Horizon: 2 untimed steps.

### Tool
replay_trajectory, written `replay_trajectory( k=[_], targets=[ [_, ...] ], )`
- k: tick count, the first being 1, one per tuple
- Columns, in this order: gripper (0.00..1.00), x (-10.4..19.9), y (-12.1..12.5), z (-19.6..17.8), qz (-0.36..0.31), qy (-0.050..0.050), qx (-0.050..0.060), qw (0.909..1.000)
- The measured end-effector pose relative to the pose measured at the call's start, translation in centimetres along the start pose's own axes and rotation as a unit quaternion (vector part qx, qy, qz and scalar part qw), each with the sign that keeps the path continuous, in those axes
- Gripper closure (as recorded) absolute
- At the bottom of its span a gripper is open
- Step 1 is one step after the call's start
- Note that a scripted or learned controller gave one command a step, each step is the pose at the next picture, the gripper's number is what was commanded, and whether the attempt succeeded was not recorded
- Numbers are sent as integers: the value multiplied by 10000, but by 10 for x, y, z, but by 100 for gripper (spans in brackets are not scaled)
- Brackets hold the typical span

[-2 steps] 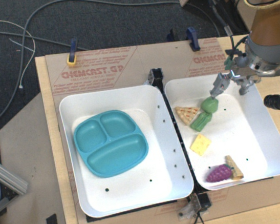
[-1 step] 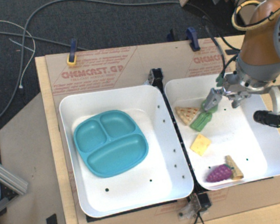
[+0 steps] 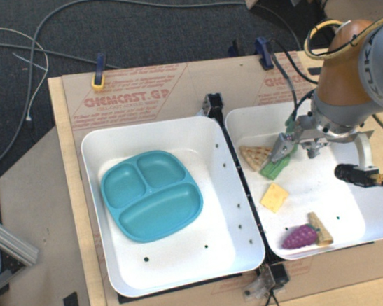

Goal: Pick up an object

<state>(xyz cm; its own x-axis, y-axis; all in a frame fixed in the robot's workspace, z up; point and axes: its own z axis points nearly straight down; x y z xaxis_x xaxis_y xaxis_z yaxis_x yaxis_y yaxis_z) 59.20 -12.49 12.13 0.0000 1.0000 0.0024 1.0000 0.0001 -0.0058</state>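
Grapes (image 3: 300, 237): purple bunch with a tan stem piece touching it on the right, closest to the camera, sitting below the gripper near the front wall of the right bin. Nobody's touching it.

Left bin (image 3: 212, 174): well off to the left of the gripper, holds a teal divided plate (image 3: 153, 194) lying flat. Not part of the action as far as I can tell.

Tan wedge (image 3: 254, 155): looks like a bread or pizza slice, just left of the gripper, right beside the green thing, maybe touching it.

Green object (image 3: 275, 166): longish green piece, tilted, right at the fingertips. This is my guess for the target. It looks like it rests on the bin floor, or is only barely lifted, honestly too close to call.

Yellow block (image 3: 274, 197): cheese-looking chunk, just below the gripper, left alone.

Gripper (image 3: 282, 151): down low in the right bin (image 3: 369, 212), tips pointing left at the green object. Can't make out how wide it's set or whether the green piece is really pinched.

Progress: I'd say the reach is done and the grab is where it's at. Nothing is clearly up in the air, so the lift is what's left.
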Motion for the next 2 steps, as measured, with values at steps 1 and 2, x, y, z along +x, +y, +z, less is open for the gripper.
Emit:
replay_trajectory(
  k=[1,2],
  targets=[
    [100,0,1,-14,1,-6,-31,10000],
    [100,9,7,-69,-8,-15,-51,10000]
  ],
)
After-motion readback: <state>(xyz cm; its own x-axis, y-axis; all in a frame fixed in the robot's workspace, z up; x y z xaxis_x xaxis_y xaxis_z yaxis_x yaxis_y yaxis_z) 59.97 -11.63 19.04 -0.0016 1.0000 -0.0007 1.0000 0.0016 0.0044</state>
